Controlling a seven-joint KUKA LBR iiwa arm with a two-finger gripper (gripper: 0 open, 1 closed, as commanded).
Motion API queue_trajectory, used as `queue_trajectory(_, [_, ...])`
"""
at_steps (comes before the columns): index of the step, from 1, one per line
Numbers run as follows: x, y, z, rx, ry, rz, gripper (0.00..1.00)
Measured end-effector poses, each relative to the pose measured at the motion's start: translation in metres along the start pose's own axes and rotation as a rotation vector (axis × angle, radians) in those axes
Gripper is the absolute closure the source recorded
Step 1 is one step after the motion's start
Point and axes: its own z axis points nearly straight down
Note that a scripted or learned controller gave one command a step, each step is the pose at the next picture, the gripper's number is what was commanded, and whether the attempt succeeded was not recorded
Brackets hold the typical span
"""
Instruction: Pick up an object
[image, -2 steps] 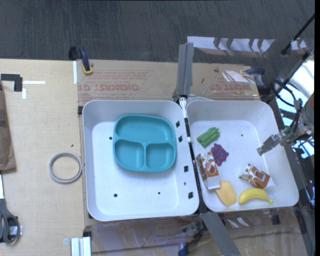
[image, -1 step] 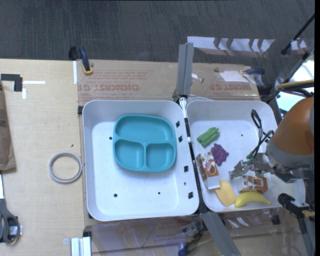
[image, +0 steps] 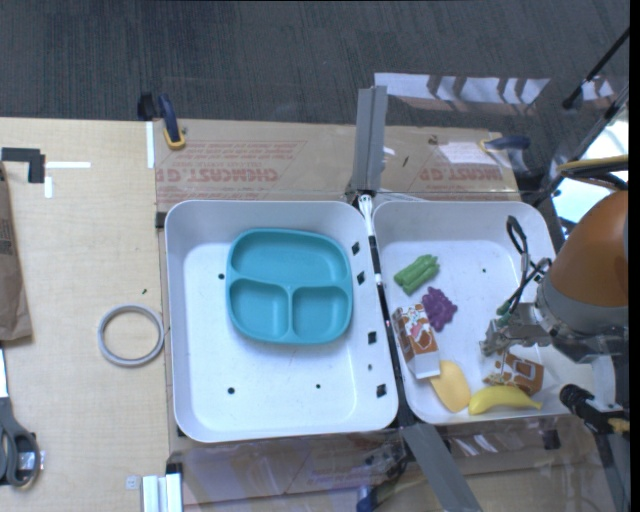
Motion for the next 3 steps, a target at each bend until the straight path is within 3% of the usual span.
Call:
queue_trajectory(1, [0.0, 0.0, 0.0, 0.0, 0.0, 0.0, 0.0])
queue_trajectory(2, [0.05, 0.051, 0.008, -0.002, -0.002, -0.155, 0.0])
queue_trajectory(3, [0.052, 0.126, 0.008, -0.003, -0.003, -0.301, 0.0])
